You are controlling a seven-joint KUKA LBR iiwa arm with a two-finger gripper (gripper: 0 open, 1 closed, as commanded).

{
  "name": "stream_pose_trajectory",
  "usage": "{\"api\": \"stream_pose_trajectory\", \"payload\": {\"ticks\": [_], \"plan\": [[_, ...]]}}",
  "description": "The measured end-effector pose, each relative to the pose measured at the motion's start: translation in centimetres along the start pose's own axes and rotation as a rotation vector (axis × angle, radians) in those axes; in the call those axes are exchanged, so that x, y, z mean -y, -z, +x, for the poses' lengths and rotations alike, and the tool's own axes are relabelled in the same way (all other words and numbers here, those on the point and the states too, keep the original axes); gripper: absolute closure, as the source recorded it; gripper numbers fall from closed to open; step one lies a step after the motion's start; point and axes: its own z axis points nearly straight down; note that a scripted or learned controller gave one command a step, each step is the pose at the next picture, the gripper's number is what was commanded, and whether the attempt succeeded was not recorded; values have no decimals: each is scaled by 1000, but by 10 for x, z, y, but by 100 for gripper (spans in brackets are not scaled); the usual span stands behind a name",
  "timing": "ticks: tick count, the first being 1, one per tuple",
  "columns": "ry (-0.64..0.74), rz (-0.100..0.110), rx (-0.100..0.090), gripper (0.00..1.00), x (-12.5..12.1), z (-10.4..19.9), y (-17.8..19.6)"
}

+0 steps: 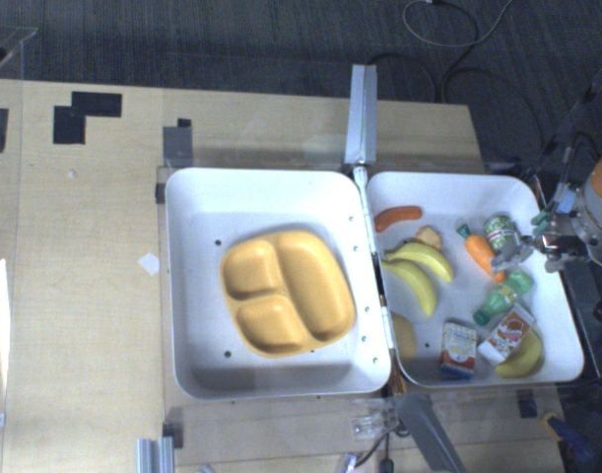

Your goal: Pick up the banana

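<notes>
Two yellow bananas (420, 270) lie side by side at the left end of the right bin (448, 187), near the divider. A third banana (523, 359) lies in that bin's front right corner, partly under a juice carton (506, 334). My gripper (520, 248) reaches in over the bin's right rim, beside a green can (498, 230) and an orange carrot (478, 252). It hangs well to the right of the banana pair, and I see nothing held in it.
The left bin (192, 264) holds a yellow divided plate (286, 290). In the right bin also lie a sausage (397, 217), a green bottle (503, 299), a second carton (458, 349) and a yellowish round fruit (405, 337). A metal rail (363, 116) runs between the bins.
</notes>
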Motion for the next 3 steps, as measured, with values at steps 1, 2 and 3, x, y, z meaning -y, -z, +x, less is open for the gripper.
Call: {"api": "stream_pose_trajectory", "payload": {"ticks": [1,2,3], "plan": [[94,-11,2,0,-40,60,-122],[96,-15,-1,100,-43,62,-110],[49,-3,0,100,-93,104,2]]}}
